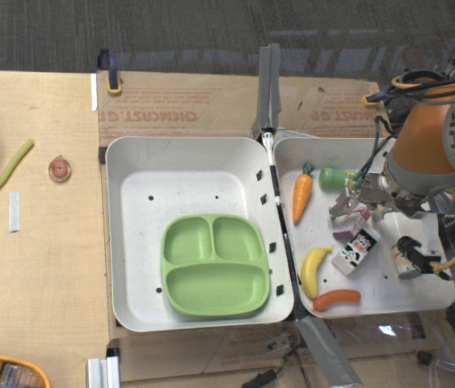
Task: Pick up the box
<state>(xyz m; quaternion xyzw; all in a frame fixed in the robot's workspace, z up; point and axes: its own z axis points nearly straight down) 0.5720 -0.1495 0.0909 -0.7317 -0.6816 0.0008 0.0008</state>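
Observation:
The box (354, 251) is a small white carton with black patches. It lies tilted on the floor of the right bin (421, 293), near the middle. My gripper (350, 206) hangs just above and behind the box, close to its upper end, with the orange-banded wrist (423, 140) rising to the right. Nothing shows between the gripper and the box. A purple scrap (347, 234) lies between them on the bin floor.
In the right bin are a carrot (301, 196), a green item (334, 177), a banana (313, 269) and an orange-red sausage (337, 299). The left bin (130, 217) holds a green divided plate (214, 265). Cables (421, 257) trail at the right.

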